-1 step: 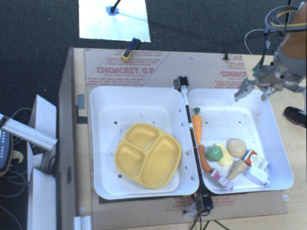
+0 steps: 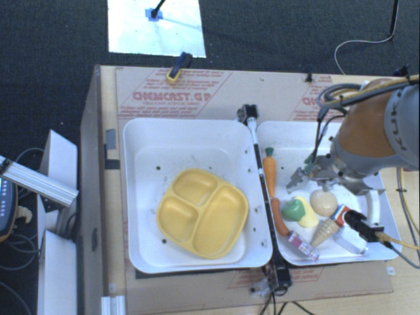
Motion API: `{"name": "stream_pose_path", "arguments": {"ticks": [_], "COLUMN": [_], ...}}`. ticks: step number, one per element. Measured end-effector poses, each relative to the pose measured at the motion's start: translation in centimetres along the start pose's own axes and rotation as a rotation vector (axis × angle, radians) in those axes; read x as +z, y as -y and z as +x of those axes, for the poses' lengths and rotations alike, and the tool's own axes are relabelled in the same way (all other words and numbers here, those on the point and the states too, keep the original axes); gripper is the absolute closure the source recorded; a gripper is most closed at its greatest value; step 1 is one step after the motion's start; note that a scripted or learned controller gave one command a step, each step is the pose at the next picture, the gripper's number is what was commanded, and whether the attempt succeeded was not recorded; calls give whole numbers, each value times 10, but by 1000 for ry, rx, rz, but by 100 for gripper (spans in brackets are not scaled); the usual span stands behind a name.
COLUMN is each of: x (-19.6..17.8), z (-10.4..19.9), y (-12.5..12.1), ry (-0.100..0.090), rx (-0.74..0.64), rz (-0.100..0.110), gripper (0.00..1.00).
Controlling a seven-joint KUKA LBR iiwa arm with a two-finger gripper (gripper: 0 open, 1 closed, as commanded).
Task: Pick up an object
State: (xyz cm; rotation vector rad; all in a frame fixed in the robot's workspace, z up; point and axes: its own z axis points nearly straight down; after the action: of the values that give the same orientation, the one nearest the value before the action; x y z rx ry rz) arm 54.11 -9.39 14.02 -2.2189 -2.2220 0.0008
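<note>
Pink tube [image 2: 303, 247] lay at the right bin's [image 2: 289, 134] front edge, beside an ice-cream cone [image 2: 326, 229], green pepper [image 2: 293, 209], carrot [image 2: 270, 170] and cream ball [image 2: 323, 202]. Gripper [image 2: 308, 174] hovered above them, fingers apart, holding nothing. Yellow divided plate [image 2: 203, 212] occupied the left bin [image 2: 190, 134].

Light is even and fairly bright, falling from above, with no hard shadows. The two shallow white plastic bins, left [image 2: 141, 176] and right [image 2: 289, 133], are near blown out, their inner walls losing detail. A pale square sheet on the dark floor [image 2: 156, 18] is also washed out with glare. The yellow divided plastic tray [image 2: 203, 212] casts just a faint soft shadow at its rim. The whole picture is soft and grainy; the small toys in the right bin blur together, and print on the brown cardboard counter [image 2: 216, 87] is barely legible. The dark carpet [image 2: 46, 44] shows speckled noise.
</note>
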Motion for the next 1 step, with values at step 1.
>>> {"name": "stream_pose_path", "arguments": {"ticks": [1], "x": [51], "z": [-24], "y": [17], "ry": [3], "rx": [-1], "rz": [-16], "gripper": [0]}}
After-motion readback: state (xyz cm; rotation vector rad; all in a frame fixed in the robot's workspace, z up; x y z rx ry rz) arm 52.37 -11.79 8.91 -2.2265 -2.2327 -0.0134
